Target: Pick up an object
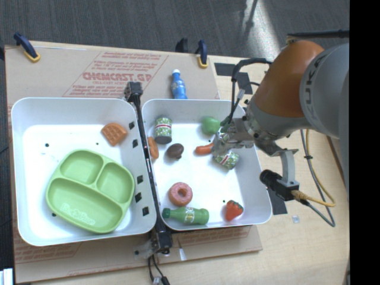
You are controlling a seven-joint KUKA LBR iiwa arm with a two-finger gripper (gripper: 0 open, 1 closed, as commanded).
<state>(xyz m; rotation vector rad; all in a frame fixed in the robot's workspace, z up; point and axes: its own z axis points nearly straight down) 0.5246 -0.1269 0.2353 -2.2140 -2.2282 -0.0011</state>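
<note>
Begin at the left bin. It carries a green divided tray toward 7 o'clock and a small orange waffle piece at 1 o'clock, close to the centre divider; neither lies within the arm's present working area.

Move to the right bin. A small can stands at 10 o'clock, a brown round piece just right of it, a pink doughnut near 6 o'clock, a green bottle lying flat along the near wall, and a strawberry at 5 o'clock. Open floor remains in the middle of this bin.

The gripper sits low at 2 o'clock, close to the right wall. A crumpled green-and-white object lies directly under it, with a carrot just left and a green round piece behind. You cannot tell whether the jaws are released or clenched. Expect little side room against that wall; judge any lift as unconfirmed.
</note>
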